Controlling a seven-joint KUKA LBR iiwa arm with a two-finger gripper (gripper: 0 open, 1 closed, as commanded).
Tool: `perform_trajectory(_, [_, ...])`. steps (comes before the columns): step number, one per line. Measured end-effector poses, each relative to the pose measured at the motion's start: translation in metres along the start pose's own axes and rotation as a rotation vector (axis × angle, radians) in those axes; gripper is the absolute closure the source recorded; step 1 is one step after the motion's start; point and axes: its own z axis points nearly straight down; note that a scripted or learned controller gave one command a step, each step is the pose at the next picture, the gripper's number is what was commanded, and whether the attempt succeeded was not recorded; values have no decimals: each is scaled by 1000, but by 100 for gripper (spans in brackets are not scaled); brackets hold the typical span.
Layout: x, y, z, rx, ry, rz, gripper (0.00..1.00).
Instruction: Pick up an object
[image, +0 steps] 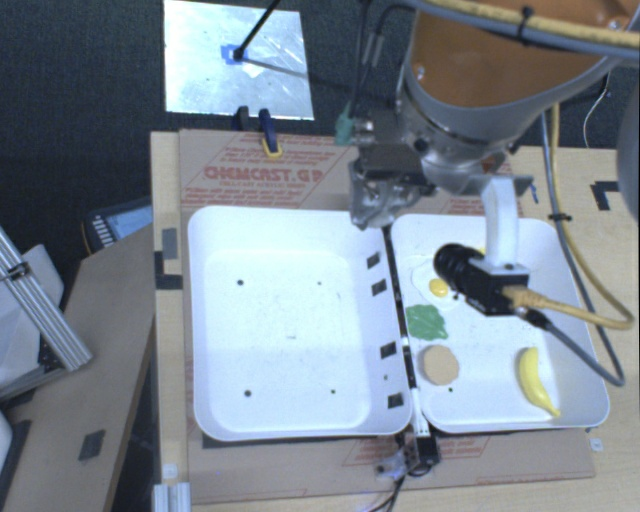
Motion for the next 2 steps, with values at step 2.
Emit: perform_trajectory(2, [-97,-1,27,-3,-2,13,100])
